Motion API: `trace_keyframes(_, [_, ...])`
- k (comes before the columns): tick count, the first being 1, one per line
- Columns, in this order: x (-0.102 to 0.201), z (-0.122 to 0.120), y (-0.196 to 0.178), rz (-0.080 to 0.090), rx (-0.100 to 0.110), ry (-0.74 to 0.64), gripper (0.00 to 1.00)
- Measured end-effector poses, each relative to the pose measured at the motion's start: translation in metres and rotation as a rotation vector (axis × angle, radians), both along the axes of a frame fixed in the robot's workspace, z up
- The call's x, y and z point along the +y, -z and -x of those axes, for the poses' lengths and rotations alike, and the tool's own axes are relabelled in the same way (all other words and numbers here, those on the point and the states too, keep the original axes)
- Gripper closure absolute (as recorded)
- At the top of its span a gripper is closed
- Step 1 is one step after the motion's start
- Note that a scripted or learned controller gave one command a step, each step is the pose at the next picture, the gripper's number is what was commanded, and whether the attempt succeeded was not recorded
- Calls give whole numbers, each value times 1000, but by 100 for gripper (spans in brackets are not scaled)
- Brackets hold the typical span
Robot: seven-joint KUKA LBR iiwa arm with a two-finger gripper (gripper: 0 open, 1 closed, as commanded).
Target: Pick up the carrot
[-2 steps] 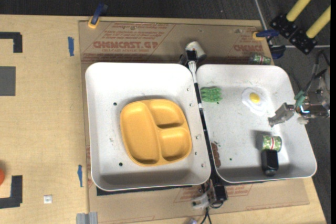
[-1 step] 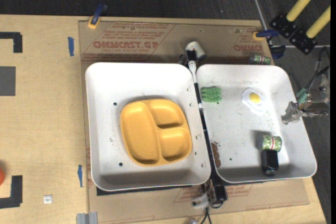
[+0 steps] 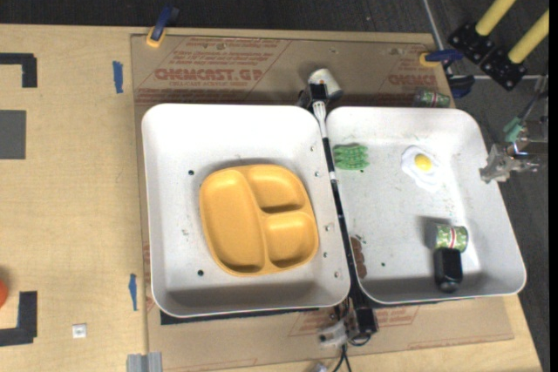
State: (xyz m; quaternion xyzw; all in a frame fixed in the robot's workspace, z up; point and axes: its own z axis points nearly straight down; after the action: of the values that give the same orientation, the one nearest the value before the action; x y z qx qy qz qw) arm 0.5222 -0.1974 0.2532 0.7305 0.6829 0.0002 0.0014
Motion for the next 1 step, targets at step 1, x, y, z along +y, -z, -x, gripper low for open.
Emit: trace_keyframes(1, [-12, 0, -33, -1, 0, 343, 100])
